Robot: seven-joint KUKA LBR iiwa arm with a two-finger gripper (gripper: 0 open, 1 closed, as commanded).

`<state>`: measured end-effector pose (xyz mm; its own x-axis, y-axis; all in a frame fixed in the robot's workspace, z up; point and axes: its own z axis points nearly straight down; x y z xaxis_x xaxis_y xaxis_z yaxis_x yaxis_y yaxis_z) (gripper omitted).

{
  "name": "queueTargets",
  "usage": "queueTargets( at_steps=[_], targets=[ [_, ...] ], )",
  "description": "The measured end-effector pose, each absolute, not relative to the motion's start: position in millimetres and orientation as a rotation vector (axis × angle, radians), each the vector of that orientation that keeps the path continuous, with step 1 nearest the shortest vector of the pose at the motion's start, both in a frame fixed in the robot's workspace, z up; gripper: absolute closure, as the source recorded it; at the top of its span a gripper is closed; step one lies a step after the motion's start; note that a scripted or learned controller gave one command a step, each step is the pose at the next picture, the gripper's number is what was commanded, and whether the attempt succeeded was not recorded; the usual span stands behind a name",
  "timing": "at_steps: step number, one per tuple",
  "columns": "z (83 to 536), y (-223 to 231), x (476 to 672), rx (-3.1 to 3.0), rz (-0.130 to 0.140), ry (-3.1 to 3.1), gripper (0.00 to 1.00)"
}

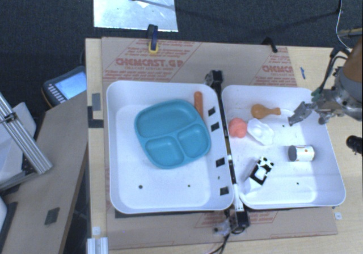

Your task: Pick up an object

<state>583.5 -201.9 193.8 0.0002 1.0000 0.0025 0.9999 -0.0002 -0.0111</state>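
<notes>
- The pincer [299,113] hovers over the right bin [329,190], fingers apparently spread, pinching nothing.
- Below it lies a small white cylinder [302,153]; an orange drumstick [265,111] sits nearby.

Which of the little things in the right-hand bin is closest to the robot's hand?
The tan drumstick-shaped toy, just left of the hand.

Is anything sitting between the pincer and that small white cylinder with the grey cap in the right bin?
Nothing visible does. The pincer hangs over the right white bin near its far right side, and the small white cylinder with the grey cap lies just nearer the camera, with bare bin floor around it. The white crumpled object lies off to the left.
</notes>
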Motion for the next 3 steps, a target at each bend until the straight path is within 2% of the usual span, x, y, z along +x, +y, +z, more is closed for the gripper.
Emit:
queueTargets(
  at_steps=[1,3],
  targets=[
    [201,-201,586.7,-2.219,-0.001,-2.226,0.00],
    [87,-198,587.6,-2.219,0.001,-2.222,0.00]
  ],
)
